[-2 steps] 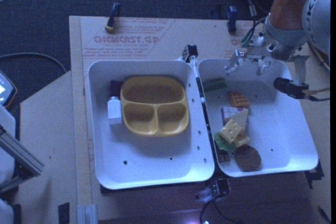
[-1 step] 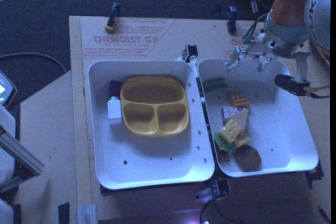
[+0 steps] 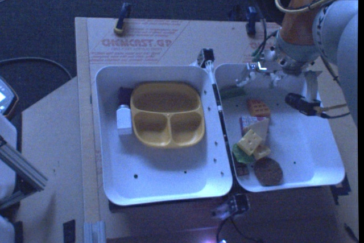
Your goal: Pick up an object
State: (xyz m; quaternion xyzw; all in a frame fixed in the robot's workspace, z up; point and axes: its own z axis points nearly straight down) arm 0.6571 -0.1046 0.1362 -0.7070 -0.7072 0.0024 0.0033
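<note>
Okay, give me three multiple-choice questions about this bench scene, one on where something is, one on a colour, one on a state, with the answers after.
1. Where does the yellow divided tray lie?
A. in the left bin
B. in the right bin
C. on the floor

2. What colour is the round flat piece near the right bin's front edge?
A. white
B. brown
C. green

3. How does the small white bottle sit?
A. inside the tray
B. beside the tray's left edge
C. between the gripper's fingers

Answers: 1 A, the tray rests in the left bin. 2 B, it looks dark brown. 3 B, it lies beside the tray; the gripper is over the right bin.
</note>
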